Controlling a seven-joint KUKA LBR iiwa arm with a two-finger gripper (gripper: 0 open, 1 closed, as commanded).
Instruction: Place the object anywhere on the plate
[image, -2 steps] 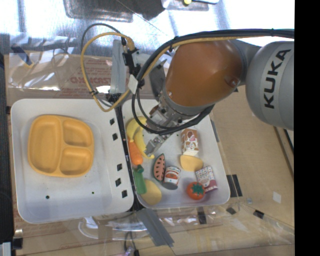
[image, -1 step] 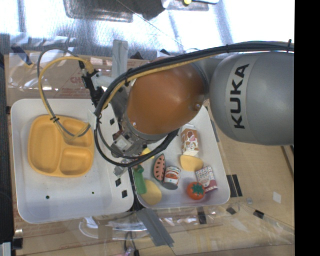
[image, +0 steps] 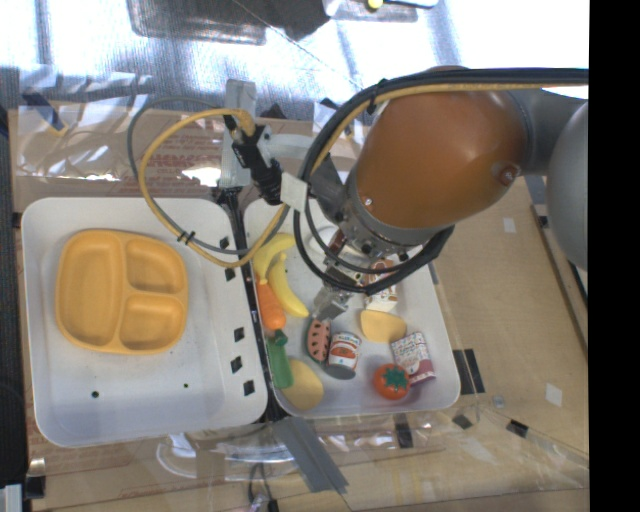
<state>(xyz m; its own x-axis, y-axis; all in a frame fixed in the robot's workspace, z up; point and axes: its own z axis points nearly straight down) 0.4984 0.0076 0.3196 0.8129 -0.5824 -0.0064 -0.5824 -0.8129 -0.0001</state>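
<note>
**Arm Over the Toy-Food Bin**

The gripper (image: 330, 300) hangs over the right bin (image: 440, 360), its pincer state hidden, so I cannot tell. The yellow plate (image: 120, 290) sits in the left bin (image: 40, 400), toward nine o'clock. A banana (image: 282, 280), watermelon slice (image: 318, 340), can (image: 344, 353) and tomato (image: 392, 381) lie around five o'clock below the gripper.

Slanted overhead view, both bins (image: 40, 300)

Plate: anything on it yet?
No. The yellow plate in the left bin has bare compartments; the banana and tomato lie in the right bin.
</note>
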